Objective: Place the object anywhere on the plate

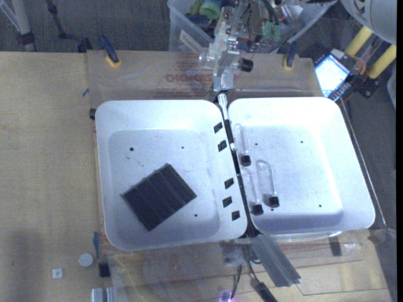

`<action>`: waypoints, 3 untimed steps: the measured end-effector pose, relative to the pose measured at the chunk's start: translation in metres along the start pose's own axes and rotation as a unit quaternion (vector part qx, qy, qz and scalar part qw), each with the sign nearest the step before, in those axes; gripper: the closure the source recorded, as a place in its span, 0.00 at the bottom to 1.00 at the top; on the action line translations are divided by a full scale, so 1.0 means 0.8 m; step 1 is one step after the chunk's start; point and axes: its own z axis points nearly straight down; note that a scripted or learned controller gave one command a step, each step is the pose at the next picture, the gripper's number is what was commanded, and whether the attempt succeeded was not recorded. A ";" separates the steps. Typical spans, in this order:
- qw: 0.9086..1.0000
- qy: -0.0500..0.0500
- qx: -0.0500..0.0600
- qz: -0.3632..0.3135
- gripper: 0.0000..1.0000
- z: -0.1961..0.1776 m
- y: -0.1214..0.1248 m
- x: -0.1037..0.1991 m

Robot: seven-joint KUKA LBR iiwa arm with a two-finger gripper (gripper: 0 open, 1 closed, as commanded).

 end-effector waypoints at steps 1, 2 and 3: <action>0.960 -0.003 -0.001 -0.281 1.00 0.000 0.046 0.011; 0.934 -0.004 -0.001 -0.357 1.00 0.000 0.115 -0.002; 0.997 -0.002 -0.001 -0.079 1.00 0.000 0.114 -0.002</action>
